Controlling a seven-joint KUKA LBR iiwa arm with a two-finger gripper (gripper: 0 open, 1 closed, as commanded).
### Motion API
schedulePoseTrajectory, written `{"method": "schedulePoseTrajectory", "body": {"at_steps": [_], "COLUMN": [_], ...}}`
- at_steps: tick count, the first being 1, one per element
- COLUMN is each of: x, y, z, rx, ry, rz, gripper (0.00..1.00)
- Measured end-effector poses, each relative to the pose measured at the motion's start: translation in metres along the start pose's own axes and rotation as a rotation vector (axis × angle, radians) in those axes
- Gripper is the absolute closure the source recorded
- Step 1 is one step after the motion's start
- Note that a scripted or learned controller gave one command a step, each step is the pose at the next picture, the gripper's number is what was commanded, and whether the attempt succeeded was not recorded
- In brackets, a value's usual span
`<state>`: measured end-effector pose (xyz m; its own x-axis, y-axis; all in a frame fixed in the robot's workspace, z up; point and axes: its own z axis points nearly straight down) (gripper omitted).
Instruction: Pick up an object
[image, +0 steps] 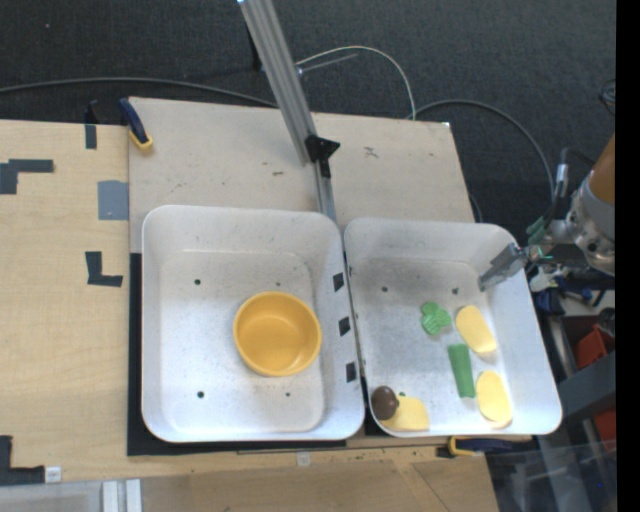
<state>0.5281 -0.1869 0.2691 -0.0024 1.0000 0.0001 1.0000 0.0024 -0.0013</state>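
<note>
Pale wood bench under two shallow white bins side by side; dark floor and loose cables lie behind it. Take the right bin (520, 330) as your landmark.

Inside it, toward its near right part, sit the pickable things: a green stick (461, 370) lying lengthwise, a crumpled green piece (435, 319) just up and left of the stick, a yellow oval (476, 331) just right of that, and a second yellow oval (494, 397) nearer the front wall. At the bin's front left corner a brown ball (383, 402) touches a yellow lump (410, 413). Left of the landmark, the left bin (160, 300) holds a yellow bowl (277, 333).

The gripper (503, 265) hangs over the right bin's far right rim, its grey tip slanting inward; you cannot tell from this angle how its fingers are set, and nothing shows between them.

Your risks, as a judgement: the gripper is so near the rim that a straight descent could strike the wall or nudge the bin. The green pieces and upper oval crowd together, so a closing grasp may push one aside or catch two. The ovals look smooth and rounded and may squirt out.

Hard to make out: most of the arm is cut off at the right edge, the fingertips blur into the rim, and what the yellow items are made of is unclear.
</note>
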Motion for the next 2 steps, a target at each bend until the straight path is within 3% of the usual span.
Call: {"method": "schedulePoseTrajectory", "body": {"at_steps": [1,2], "x": [0.0,-0.002], "y": [0.0,0.005], "z": [0.0,0.046], "rx": [0.0,0.004], "ry": [0.0,0.0], "rz": [0.0,0.001], "gripper": [0.0,0.0]}}
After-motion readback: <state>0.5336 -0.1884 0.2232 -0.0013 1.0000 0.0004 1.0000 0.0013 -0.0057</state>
